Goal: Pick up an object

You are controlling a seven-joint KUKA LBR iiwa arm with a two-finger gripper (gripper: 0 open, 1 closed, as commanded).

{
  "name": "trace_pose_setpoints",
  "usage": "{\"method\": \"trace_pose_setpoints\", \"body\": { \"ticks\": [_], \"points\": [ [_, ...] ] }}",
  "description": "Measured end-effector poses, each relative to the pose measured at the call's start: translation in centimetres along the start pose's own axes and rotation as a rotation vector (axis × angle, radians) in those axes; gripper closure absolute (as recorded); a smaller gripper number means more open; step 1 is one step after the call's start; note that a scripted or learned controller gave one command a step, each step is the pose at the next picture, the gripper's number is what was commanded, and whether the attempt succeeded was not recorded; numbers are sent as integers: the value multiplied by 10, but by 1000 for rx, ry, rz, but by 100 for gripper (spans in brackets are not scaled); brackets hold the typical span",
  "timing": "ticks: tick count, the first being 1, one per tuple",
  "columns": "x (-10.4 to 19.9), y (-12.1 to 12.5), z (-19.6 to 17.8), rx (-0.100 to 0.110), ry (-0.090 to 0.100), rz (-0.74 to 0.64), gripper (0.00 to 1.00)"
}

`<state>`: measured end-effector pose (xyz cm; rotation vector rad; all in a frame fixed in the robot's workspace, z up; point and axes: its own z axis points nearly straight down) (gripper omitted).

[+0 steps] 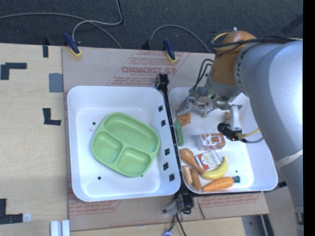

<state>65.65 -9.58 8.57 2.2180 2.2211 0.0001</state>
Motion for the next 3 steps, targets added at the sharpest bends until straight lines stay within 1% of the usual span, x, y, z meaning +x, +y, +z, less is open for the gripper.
{"method": "trace_pose_setpoints", "body": {
  "ticks": [1, 2, 3],
  "points": [
    [1, 6, 0, 1, 1, 0, 0],
    [-5, -1, 0, 0, 0, 0, 0],
    [1, -22, 0, -1, 0, 1, 0]
  ]
}}
